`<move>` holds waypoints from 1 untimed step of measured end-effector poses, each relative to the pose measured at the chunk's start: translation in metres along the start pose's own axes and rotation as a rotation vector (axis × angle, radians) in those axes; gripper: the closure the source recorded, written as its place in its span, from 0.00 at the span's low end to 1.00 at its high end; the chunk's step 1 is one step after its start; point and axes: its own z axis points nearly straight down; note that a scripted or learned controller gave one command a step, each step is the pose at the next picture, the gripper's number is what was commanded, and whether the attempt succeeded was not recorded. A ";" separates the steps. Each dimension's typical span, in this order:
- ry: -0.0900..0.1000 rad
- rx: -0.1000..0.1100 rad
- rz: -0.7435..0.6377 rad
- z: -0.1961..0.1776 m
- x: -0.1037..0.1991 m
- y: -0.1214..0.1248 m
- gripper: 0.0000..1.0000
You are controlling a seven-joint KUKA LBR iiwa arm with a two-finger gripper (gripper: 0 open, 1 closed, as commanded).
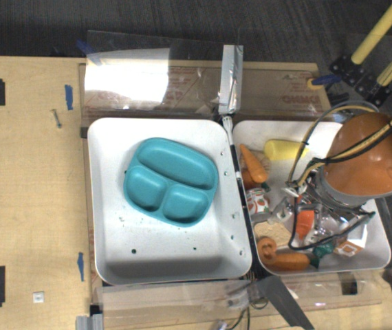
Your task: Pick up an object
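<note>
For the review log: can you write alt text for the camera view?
The arm's gripper reaches down into the right bin among small toy foods, including a carrot and a yellow piece. The left bin holds a teal divided plate.

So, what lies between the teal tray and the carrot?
In the camera view, the rims of the two bins separate the teal tray from the carrot.

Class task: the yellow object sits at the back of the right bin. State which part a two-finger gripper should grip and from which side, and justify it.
Grip the yellow object across its short width, probably from straight above. It lies flat and elongated, with its long axis running left-right and the orange carrot-shaped toy close at its left end.
</note>
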 end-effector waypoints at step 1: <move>-0.009 0.008 -0.154 -0.002 0.015 0.003 0.00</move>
